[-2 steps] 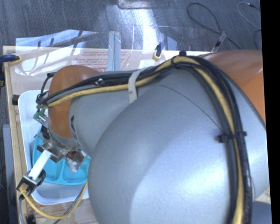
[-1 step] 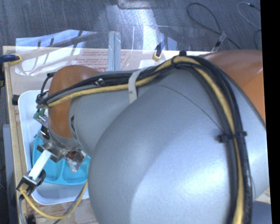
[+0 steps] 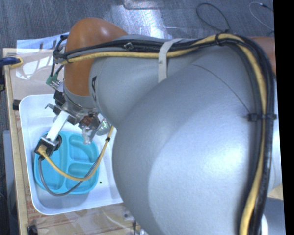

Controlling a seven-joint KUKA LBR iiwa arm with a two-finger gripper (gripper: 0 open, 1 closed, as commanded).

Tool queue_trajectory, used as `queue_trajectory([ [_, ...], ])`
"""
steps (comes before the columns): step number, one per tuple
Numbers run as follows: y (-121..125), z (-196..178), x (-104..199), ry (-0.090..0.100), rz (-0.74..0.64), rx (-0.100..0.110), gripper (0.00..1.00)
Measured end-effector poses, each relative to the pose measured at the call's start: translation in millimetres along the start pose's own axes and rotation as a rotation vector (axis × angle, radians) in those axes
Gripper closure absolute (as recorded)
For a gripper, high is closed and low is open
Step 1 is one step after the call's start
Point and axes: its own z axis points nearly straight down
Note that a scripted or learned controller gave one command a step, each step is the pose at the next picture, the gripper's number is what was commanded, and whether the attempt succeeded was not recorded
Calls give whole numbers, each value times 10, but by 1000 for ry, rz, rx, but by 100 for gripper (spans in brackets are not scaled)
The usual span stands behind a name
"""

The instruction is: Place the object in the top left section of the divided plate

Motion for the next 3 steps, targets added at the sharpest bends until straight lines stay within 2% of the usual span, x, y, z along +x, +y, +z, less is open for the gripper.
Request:
queue_trajectory([
  [1, -567, 1083, -343, -3, -12, 0, 0],
  [2, -538, -51, -70, 2, 79, -1, 0],
  [3, -732, 1085, -281, -3, -75, 0, 0],
])
